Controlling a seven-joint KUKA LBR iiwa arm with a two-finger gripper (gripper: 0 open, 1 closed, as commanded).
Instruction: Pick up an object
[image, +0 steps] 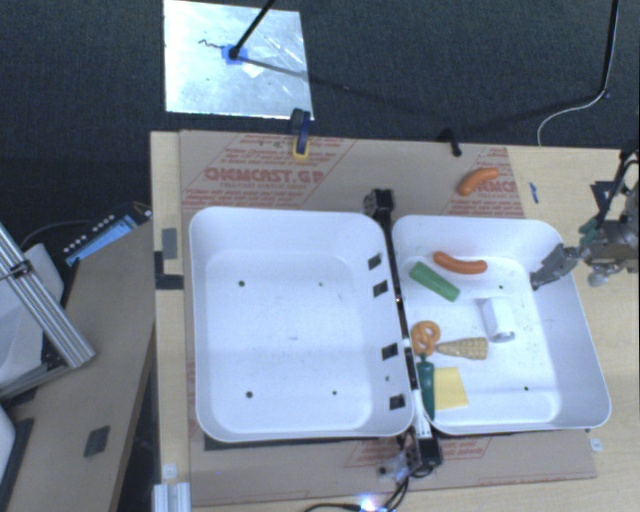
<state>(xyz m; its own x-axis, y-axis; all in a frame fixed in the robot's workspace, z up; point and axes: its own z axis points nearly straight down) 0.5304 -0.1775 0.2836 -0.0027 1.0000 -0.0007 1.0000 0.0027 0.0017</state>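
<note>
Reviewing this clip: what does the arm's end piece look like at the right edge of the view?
The tool is grey metal: a blocky, dull grey body with darker joints and a slim dark grey finger angling toward the right bin. A thin pale cable loops over the dark floor above it. No markings are legible.

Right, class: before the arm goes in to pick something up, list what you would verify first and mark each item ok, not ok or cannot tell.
1. Objects available in the right bin: ok; hot dog, green block, white cylinder, cone, yellow square.
2. Pincer above the right bin's edge, not yet at any object: ok.
3. Pincer open or shut: cannot tell.
4. Nothing held: cannot tell.
5. Target standing apart: white cylinder ok; cone touches the pretzel, not ok.
6. Second hot dog lies outside the bins on the cardboard: not ok as a target.
</note>
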